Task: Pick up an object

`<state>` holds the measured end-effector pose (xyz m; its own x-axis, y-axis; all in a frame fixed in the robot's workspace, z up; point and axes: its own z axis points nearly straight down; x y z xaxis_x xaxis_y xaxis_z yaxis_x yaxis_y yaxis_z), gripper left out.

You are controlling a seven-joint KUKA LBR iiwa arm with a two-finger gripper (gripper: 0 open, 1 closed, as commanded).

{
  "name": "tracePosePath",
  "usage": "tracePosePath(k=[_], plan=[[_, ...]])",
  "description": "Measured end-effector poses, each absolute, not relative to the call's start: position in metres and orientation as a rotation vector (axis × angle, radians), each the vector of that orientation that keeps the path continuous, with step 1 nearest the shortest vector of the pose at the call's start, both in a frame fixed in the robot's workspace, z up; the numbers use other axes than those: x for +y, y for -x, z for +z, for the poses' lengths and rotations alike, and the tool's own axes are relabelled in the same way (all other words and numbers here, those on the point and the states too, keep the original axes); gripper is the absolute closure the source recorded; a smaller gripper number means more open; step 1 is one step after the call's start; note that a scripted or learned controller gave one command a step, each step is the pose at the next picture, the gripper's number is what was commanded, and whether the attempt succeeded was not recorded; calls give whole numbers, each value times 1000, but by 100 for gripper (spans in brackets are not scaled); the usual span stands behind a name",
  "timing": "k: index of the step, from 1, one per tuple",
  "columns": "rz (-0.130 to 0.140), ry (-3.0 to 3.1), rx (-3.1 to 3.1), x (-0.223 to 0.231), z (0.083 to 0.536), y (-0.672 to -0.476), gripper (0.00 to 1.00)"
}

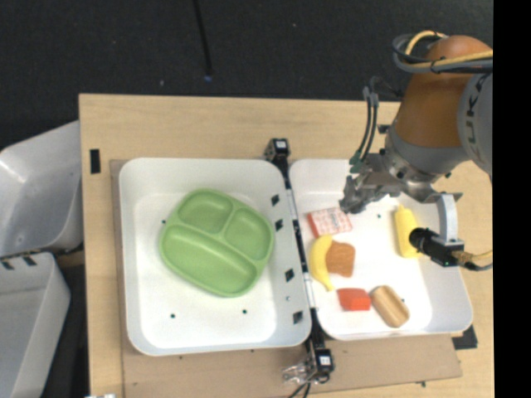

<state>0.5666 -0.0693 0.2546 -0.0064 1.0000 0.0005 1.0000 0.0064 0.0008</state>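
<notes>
Pincer [355,199], grip state unreadable, hovers above red-and-white packet [329,221] whose long axis runs left-right.

You see the arm [431,106]: grey casing, broad orange band, dark lettering at 3 o'clock, black cables looping its top, dark metal gripper [355,196].

Six items are seen in the right bin [448,309]. A red-and-white packet [328,221] lies at 10 o'clock; banana [319,263] and orange lump [340,258] touch centrally; red block [354,299] and tan cylinder [389,305] at 6; yellow piece [405,231] at 3.
</notes>
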Motion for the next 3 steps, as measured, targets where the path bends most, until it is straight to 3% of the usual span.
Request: tracePosePath(k=[2,3], plan=[[0,-2215,2229,36,237,-532,100],[4,-2213,2230,87,249,-523,100]])
